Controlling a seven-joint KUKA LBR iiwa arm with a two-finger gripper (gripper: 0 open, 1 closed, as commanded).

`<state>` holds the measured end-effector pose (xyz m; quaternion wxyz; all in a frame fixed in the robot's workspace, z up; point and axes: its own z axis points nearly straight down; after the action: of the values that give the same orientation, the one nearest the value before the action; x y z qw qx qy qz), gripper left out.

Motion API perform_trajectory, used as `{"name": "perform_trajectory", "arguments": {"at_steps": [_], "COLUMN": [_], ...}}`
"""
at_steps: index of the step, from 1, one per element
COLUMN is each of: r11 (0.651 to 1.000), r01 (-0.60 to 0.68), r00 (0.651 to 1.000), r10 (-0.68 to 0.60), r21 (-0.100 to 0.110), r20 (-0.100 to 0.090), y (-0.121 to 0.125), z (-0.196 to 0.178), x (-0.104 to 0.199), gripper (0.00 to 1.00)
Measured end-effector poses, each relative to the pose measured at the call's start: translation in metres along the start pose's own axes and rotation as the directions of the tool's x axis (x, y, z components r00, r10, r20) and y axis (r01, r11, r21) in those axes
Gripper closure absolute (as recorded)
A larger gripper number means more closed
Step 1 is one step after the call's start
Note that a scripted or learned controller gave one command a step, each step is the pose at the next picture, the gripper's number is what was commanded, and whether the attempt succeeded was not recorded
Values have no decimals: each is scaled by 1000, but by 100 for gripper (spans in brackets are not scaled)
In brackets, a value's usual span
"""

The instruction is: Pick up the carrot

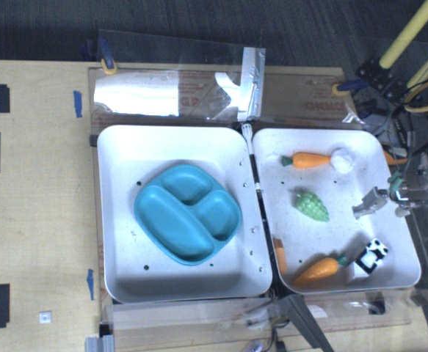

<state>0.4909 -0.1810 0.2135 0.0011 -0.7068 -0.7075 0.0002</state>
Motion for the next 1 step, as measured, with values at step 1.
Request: {"name": "perform_trajectory", "arguments": {"at_steps": [1], "r11": [914], "r01": [-407], "r00": [914], "r10": [407], "r21": [0], "r20": [1], "y": [61], "z": [70], "x": [43], "gripper": [0]}}
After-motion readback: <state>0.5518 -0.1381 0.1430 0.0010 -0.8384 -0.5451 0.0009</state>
